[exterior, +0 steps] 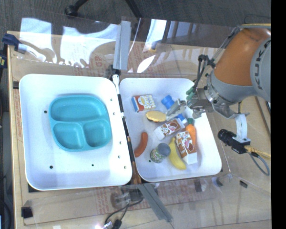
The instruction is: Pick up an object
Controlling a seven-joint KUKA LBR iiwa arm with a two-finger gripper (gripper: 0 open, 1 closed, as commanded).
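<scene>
Where the end effector [182, 109] hovers, blue cap [168, 101] just beside

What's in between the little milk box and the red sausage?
In the camera view, a round yellow cookie lies partly between the small carton and the sausage, a bit to the right of the straight line; the rest is bare white bin floor.

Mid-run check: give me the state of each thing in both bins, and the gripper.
gripper: low over the right bin, fingers unclear
blue tray: flat in the left bin
sausage: lying loose
banana: lying loose
carrot: lying beside a carton
cookie: flat
</scene>
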